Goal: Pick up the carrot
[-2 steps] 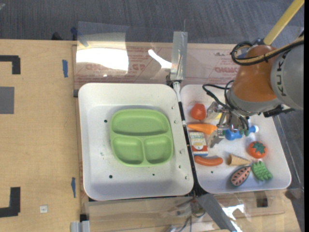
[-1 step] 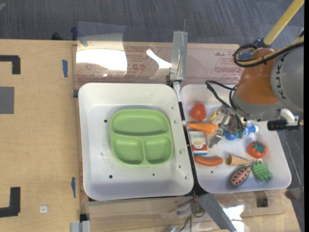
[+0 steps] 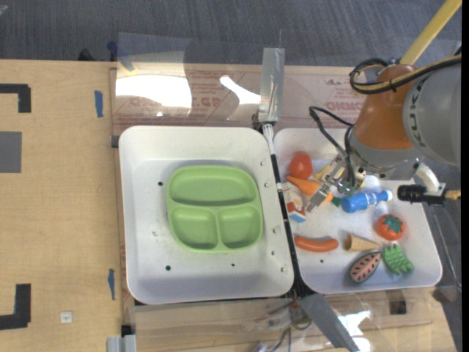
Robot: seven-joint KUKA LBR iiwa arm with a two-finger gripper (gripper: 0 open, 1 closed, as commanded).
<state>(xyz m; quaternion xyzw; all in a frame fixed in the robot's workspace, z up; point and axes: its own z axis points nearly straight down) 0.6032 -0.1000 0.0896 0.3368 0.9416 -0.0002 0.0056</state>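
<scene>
The carrot [image 3: 306, 185] is a small orange toy lying at a slant in the upper left part of the right bin [image 3: 425, 273]. My gripper [image 3: 325, 188] is down in that bin at the carrot's thicker right end. Its two metal fingers [image 3: 317, 200] stand apart, one on each side of the carrot, so the gripper looks open. The carrot still rests on the bin floor. The orange-banded wrist [image 3: 381, 123] rises behind it to the upper right.
Around the carrot lie a red pepper [image 3: 299, 164], a blue bottle [image 3: 364, 199], a tomato [image 3: 391, 226], a red sausage [image 3: 316, 244], a cone [image 3: 360, 241] and a red-white piece [image 3: 295, 210]. The left bin [image 3: 139, 160] holds a green divided plate [image 3: 216, 206].
</scene>
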